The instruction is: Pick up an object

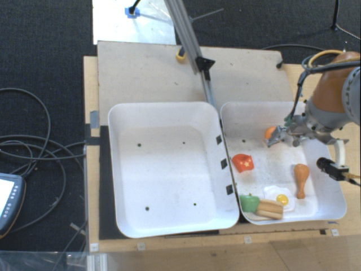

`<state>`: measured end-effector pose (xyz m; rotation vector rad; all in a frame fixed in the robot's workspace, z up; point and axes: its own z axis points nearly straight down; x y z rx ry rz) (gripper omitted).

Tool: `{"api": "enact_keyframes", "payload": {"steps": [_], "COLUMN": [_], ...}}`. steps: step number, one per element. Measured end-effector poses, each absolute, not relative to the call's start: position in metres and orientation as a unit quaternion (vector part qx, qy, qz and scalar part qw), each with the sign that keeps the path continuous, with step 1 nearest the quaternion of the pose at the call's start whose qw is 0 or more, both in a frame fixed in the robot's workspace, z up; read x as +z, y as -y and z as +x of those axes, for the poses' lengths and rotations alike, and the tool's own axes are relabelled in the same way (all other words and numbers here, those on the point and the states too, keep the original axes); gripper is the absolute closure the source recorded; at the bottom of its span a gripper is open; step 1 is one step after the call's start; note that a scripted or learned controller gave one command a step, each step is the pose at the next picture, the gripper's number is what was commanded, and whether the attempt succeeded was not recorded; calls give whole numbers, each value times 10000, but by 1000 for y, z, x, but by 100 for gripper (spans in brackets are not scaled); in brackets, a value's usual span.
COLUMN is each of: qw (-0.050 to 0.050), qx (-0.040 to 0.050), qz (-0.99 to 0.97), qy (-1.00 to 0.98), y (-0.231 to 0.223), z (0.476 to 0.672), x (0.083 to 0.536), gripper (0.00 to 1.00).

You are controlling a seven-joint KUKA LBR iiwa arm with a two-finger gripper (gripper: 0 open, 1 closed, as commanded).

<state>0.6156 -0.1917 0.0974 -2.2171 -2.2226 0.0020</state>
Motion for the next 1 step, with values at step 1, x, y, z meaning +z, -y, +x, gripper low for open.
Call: {"api": "enact_keyframes", "payload": {"steps": [1], "qw": [-20], "qx": [-12], "qz": [-7061], "qy": [7081], "y": [192], "z": [618], "x": [112], "gripper": [100]}}
